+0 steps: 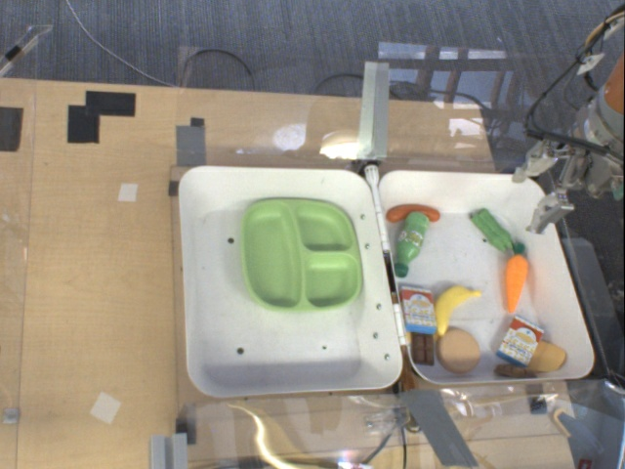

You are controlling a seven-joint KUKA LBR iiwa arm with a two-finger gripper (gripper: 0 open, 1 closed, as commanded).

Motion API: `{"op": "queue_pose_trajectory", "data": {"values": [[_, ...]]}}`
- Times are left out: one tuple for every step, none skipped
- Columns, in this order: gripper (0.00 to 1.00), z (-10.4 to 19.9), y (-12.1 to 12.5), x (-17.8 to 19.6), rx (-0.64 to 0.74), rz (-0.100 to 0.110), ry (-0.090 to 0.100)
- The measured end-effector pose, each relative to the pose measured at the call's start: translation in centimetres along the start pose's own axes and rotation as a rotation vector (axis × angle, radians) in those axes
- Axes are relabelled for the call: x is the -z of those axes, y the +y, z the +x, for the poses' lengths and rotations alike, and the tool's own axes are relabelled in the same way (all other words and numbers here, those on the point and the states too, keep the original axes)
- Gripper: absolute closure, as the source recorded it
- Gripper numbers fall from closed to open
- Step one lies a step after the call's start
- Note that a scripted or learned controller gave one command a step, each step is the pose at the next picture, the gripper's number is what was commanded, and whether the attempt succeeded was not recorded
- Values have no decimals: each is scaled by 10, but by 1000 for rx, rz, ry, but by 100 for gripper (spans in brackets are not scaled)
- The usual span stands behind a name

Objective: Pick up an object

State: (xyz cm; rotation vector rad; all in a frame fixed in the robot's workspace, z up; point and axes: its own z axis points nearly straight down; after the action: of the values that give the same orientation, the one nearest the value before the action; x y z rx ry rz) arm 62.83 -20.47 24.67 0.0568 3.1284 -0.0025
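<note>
Step in hand looks like the approach: the gripper (547,189) hangs at the 2 o'clock corner of the right bin (578,306), over the rim, nothing between the fingers. They read as parted, fairly narrow, one tip pointing down toward the bin floor.

No target is fixed by the task, so any item in the right bin counts. Nearest candidates: green pickle (490,230) at about 1 o'clock in the bin, and the carrot (515,279) just below it, tip toward 6. Both are elongated, smooth plastic toys, lying flat.

The rest is further in:
- green bottle (410,238) at 11 o'clock, with a red sausage (414,212) touching its top end
- banana (453,304) near centre, curved, glossy
- two small printed cartons (417,310) (519,341), boxy, flat faces
- tan egg-shaped ball (459,350) at 6 o'clock

The left bin (210,262) holds a light green divided tray (298,253) of matte plastic with three compartments.

Next move, my guess: shift toward 8 o'clock over the carrot or pickle, line the fingers across the short axis, then descend. The carrot tapers, so grip the thick orange end. Items at the bottom edge are crowded and risk a double pinch.
</note>
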Motion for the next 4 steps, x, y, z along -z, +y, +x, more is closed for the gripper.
{"op": "queue_pose_trajectory", "data": {"values": [[0,30,6,-109,58,-4,12],[0,57,-3,-156,30,1,-3],[0,83,-3,-156,-84,1,-2],[0,74,-4,-156,-111,1,-1]]}}
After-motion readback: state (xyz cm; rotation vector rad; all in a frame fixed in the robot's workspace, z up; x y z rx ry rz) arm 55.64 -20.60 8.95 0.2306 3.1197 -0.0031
